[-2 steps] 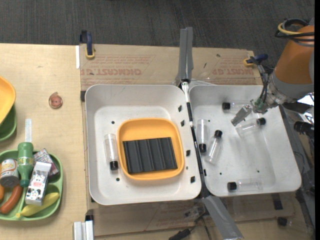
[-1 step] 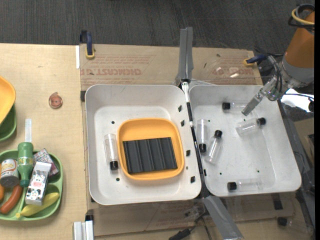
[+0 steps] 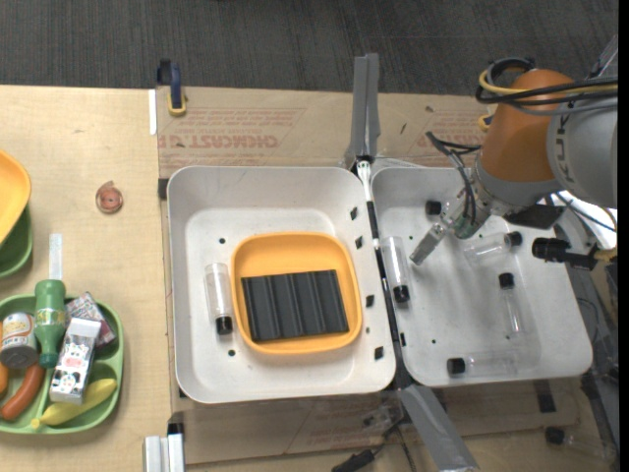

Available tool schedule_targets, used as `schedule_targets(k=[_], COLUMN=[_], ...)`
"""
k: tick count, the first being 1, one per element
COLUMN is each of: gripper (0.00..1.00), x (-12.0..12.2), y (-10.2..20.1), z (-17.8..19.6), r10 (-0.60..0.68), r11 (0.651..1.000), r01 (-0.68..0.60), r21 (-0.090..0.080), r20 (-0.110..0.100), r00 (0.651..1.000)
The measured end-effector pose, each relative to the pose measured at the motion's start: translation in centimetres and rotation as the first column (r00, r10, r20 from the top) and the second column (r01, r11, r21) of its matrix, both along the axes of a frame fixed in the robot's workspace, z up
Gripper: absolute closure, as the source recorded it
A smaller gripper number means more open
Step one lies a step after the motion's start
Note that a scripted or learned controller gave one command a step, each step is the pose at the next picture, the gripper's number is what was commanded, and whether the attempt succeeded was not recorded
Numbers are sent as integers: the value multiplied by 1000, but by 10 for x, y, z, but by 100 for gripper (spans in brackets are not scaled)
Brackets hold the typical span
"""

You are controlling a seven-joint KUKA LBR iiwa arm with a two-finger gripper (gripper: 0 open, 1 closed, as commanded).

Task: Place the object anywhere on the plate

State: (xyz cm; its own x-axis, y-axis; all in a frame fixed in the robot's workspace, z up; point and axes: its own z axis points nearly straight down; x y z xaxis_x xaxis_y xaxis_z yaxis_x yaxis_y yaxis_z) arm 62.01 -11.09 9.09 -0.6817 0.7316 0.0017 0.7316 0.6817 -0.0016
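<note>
An orange plate (image 3: 293,246) sits in the left bin (image 3: 192,205), and a black ridged slab (image 3: 294,304) lies flat on it. A clear tube with a black cap (image 3: 217,297) lies beside the plate's left rim. Several similar clear tubes lie in the right bin (image 3: 550,347), among them one along its left wall (image 3: 393,264), one under the wrist (image 3: 486,249) and one near the front (image 3: 484,364). My gripper (image 3: 427,246) hangs low over the right bin's upper left part, tilted down to the left, with nothing visibly held.
A small black cap (image 3: 432,207) lies near the right bin's back wall. A green tray of toy food (image 3: 108,386) and a yellow bowl (image 3: 10,200) stand on the bench far left. A metal post (image 3: 365,106) rises behind the bins' shared wall.
</note>
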Motion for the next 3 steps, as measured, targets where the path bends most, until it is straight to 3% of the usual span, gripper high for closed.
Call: schedule_targets(k=[1, 2, 3], gripper=[0, 0, 0], x=[18, -33, -24], y=[-71, -19, -55], z=[263, 134, 120], r10=[123, -99, 128], r11=[992, 995, 992], r01=[-123, 99, -128], r21=[-2, -1, -2], r20=[6, 2, 5], r00=[992, 995, 992])
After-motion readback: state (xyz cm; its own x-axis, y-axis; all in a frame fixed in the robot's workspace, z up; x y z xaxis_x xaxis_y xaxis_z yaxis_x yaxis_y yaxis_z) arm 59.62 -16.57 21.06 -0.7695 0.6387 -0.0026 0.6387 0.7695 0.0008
